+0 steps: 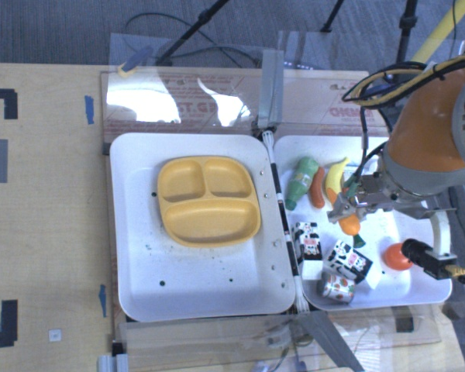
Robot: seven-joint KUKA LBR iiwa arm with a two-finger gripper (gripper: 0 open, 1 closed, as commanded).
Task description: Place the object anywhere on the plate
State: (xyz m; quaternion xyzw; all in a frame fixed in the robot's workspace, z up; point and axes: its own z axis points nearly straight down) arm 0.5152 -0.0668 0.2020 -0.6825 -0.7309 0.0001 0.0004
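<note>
A yellow divided plate [209,200] lies in the left white bin [139,270], with nothing on it. My gripper [349,206] hangs low in the right bin [426,285], near that bin's middle. Directly under its tip is a small orange toy [349,225] with a green end; I cannot tell whether the two touch. The arm's orange band [422,134] and grey wrist cover the bin's back right part.
Around the gripper in the right bin lie a green bottle [299,180], a red-orange pepper [318,187], a banana [335,176], a tomato [397,256], two cow-patterned cartons [307,240] [349,261] and a small can [337,287]. A ridge [283,215] divides the bins.
</note>
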